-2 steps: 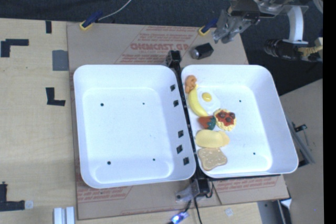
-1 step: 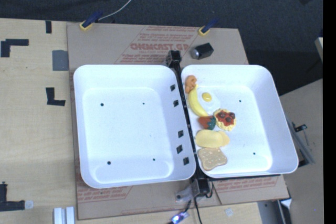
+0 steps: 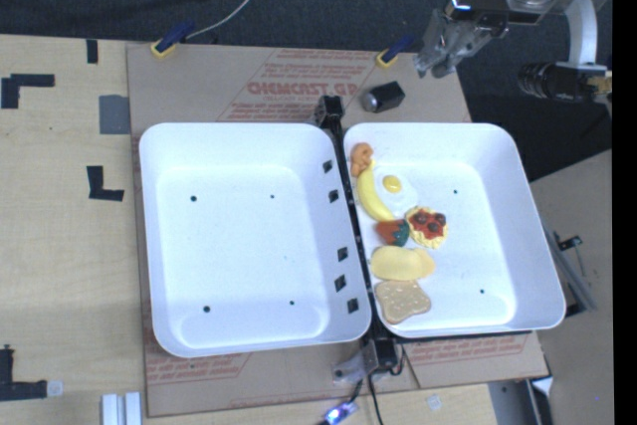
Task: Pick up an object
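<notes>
Camera view: gripper (image 3: pixel 443 55) raised above the counter (image 3: pixel 60 214), beyond the far edge of the right bin (image 3: pixel 498 214).
Finger state cannot be told at this angle; nothing visible in the gripper. Toy foods lie in a column along the right bin's left wall: orange piece (image 3: pixel 361 155) farthest, banana (image 3: pixel 371 197), fried egg (image 3: pixel 391 183) touching the banana, small pizza (image 3: pixel 429 226), red-green piece (image 3: pixel 394 233) beside it, yellow piece (image 3: pixel 401 263), toast slice (image 3: pixel 402 300) nearest. Left bin (image 3: pixel 239 239) sits alongside. Small black block (image 3: pixel 382 97) on cardboard (image 3: pixel 289 90) behind the bins.
</notes>
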